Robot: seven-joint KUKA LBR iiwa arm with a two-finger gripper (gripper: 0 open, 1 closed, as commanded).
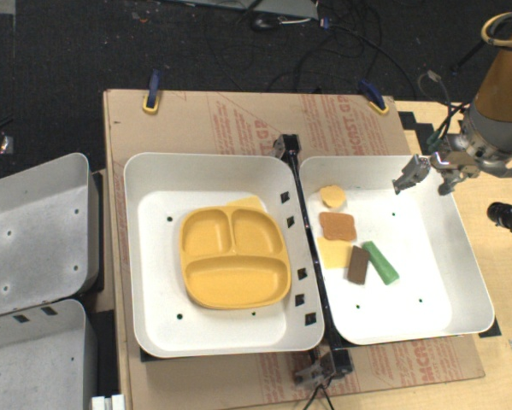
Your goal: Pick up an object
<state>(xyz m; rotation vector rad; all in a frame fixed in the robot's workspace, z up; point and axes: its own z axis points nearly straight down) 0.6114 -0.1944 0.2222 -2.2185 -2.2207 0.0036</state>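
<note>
Gripper (426, 175) hangs over the right bin's (461, 254) top-right edge, fingers spread, holding nothing.
Food pieces (350, 242) bunch near the divider.

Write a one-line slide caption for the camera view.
Gripper open above the right bin's far edge, apart from its small food pieces; yellow divided tray in the left bin.

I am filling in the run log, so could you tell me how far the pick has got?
Nothing looks picked yet. The tool sits open above the right bin's far edge, with nothing between its fingers. The green block, brown block and other pieces lie on the bin floor. Descent, grasp and lift remain.
</note>
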